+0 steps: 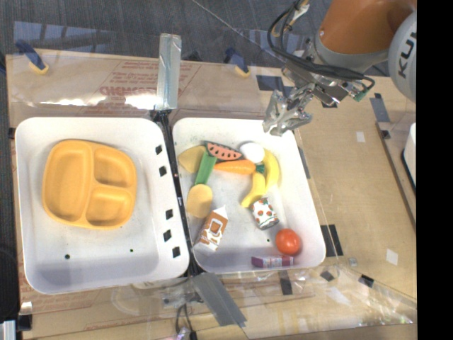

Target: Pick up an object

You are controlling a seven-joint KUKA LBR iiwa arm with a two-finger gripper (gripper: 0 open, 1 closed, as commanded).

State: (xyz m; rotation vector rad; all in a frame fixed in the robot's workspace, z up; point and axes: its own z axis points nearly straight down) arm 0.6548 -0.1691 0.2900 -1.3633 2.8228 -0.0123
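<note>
— While the arm [361,20] hangs over the far right corner of the bench, what worries you most?

— Crowding, I'd say. The gripper [287,119] sits above the back rim of the right bin [311,211], and whether its fingers are spread or closed I cannot tell from where I stand; nothing is visibly between them. If it comes down where it is, my guess is it strikes the rim or the wall rather than a toy. A little farther in, the nearest pieces touch each other, so it could nudge two at once and grip neither.

— Go through the containers, biggest things first.

— The left bin [42,261] holds a yellow divided plate [88,183], lying flat, well apart from the gripper. The right bin holds all the small things. Near the back: a banana [263,179] curving down the right side, a carrot [233,166] lying across, a watermelon slice [221,150] just behind it, and a white egg [252,151] touching the banana's top. A green stalk [205,168] runs down to a tan round piece [199,200]. Toward the front lie a small carton [212,230], a patterned can [265,213], a red tomato [287,241], and a thin purple bar [272,261] against the front wall.

— Which is the likeliest pick?

— The egg or the banana, being nearest the gripper; both are rounded and could slip.
</note>
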